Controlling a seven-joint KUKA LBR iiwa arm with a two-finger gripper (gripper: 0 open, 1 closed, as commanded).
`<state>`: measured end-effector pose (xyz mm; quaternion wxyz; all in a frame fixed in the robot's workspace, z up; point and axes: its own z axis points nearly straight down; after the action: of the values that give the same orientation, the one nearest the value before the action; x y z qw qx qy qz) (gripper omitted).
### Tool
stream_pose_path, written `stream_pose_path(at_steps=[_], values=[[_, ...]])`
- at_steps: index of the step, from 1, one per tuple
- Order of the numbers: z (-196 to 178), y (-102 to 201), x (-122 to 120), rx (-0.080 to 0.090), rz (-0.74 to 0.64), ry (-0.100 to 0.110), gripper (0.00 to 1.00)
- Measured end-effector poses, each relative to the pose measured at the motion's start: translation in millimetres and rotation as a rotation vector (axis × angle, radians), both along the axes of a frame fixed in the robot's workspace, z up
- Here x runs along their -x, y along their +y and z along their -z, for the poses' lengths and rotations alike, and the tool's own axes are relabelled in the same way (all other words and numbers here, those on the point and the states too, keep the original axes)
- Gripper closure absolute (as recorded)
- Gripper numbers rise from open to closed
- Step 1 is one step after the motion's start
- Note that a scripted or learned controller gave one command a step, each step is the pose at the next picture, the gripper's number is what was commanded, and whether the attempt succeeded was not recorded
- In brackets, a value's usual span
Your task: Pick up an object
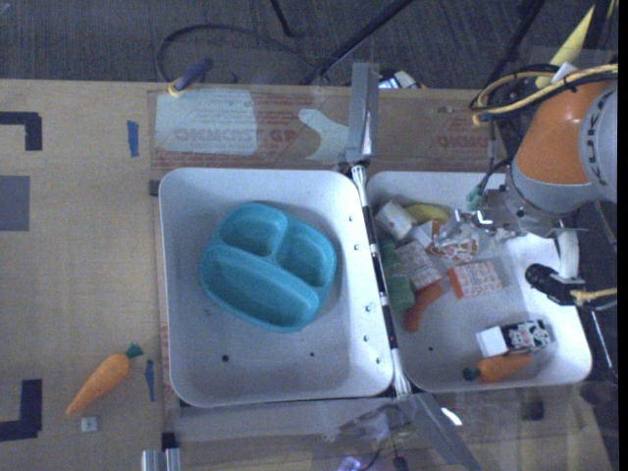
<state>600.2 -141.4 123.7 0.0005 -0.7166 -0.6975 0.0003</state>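
The right bin [564, 361] holds several small items. At its back lie a yellow banana [428, 210] and a white block [393, 218]. Along its left side are a green piece [397, 281] and a red pepper [423, 307]. A red-and-white packet [478, 280] lies in the middle. Near the front sit a cow-patterned carton [517, 339] and an orange carrot [503, 368]. My gripper [477, 220] hangs low at the bin's back, right at a crumpled shiny red-and-white wrapper [452, 244]. The wrist hides how it meets the wrapper.
The left bin [186, 361] holds a blue divided plate [268, 264]. A second toy carrot [98, 382] lies on the bench to the left of the bins. The arm's orange band [554, 160] and cables rise over the right bin's back right corner.
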Motion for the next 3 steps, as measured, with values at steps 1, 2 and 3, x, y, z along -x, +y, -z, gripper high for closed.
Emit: stream_pose_path(at_steps=[1,2,3], values=[[29,-13,21,0.005,0.025,-0.026,0.0],[25,-14,25,0.003,0.03,-0.012,1.0],[-118,51,73,0.0,0.162,-0.001,1.0]])
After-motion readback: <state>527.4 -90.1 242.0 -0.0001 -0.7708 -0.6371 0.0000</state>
